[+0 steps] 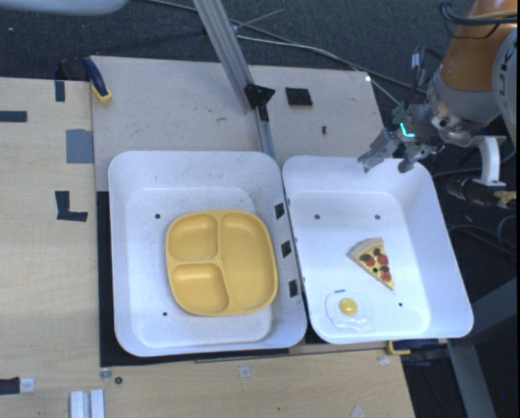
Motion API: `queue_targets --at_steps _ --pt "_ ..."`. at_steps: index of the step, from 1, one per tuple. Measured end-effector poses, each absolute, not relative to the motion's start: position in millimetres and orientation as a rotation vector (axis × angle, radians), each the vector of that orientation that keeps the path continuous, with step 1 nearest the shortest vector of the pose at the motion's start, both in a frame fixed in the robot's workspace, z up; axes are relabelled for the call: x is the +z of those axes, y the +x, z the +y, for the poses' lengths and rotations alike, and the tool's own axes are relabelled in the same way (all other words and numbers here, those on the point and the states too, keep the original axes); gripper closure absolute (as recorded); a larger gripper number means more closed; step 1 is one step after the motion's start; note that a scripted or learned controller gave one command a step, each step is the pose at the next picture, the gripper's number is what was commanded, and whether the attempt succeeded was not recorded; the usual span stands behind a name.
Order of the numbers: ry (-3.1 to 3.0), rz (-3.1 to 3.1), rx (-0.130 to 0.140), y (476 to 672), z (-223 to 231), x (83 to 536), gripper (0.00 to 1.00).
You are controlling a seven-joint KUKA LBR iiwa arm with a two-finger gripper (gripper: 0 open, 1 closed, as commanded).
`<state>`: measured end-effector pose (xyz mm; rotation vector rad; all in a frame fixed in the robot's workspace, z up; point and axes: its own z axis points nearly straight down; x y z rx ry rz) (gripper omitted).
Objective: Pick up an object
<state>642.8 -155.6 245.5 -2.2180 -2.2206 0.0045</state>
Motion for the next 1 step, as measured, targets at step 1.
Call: queue_targets --at_steps 1 --pt "-2.219 -2.223 0.002 643.5 -155.5 247.0 0.00"
